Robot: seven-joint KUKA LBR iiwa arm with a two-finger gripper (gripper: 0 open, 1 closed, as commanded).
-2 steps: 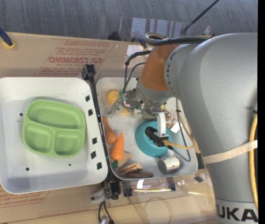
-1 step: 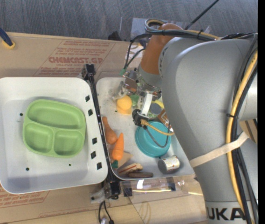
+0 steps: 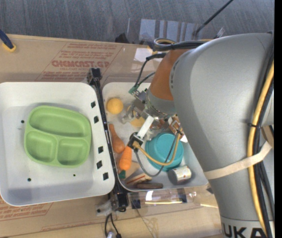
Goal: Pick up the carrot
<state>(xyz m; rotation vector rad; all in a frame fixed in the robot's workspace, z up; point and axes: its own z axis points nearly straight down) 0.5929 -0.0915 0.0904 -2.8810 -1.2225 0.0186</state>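
Right bin (image 3: 117, 90): carrot (image 3: 125, 158) lies by left wall, lower half, free of any grip. Orange-red long piece (image 3: 116, 139) just above it, touching or nearly. Yellow ball (image 3: 114, 105) toward far end, teal bowl (image 3: 164, 150) right of carrot. Arm (image 3: 220, 108) low over bin middle; jaws masked by wrist gear, opening cannot be told. Left bin (image 3: 7, 133) holds green divided plate (image 3: 57, 135).

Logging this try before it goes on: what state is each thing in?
carrot, lying flat by the right bin's left wall, untouched.
green plate, right side up in the left bin.
teal bowl, partly under the arm.
claw, above the right bin.
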